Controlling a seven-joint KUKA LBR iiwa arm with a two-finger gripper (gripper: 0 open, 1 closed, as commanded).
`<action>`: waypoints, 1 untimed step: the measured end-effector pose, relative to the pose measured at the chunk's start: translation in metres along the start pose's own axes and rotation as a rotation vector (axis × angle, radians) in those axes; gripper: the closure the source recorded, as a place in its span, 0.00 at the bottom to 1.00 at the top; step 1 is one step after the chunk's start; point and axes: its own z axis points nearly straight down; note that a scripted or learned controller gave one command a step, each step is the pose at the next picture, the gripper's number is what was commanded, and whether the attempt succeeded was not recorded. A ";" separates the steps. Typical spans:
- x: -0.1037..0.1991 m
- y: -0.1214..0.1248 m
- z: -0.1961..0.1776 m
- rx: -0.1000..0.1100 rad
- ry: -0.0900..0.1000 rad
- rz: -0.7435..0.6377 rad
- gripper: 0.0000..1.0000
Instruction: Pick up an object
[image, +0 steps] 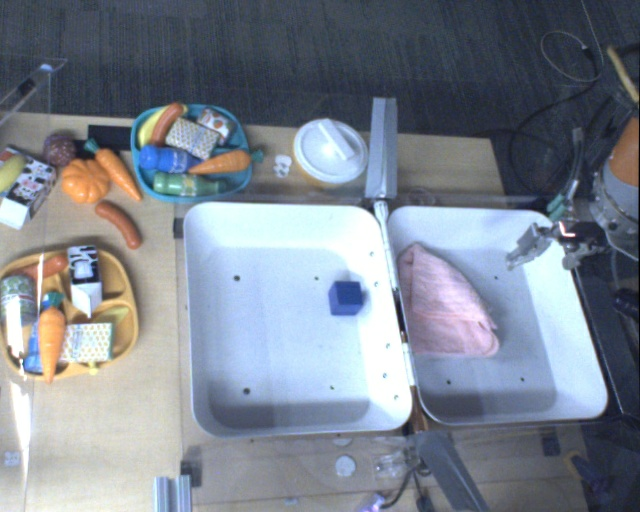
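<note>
Two white bins sit on the desk: the right bin (575, 330) holds one pink cloth (447, 303), long axis running upper-left to lower-right, the left bin (230, 330) one blue cube (346, 297), and the claw (538, 243) hovers with fingers apart, gripping nothing.

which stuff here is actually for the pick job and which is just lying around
For the job:
- blue block, in the left bin
- pink cloth, in the right bin
- gripper, above the right bin

Lying about:
- blue bowl of toy food
- yellow tray of toy food
- white lidded container
</note>
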 end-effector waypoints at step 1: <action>0.001 -0.008 0.153 -0.002 0.000 -0.109 0.00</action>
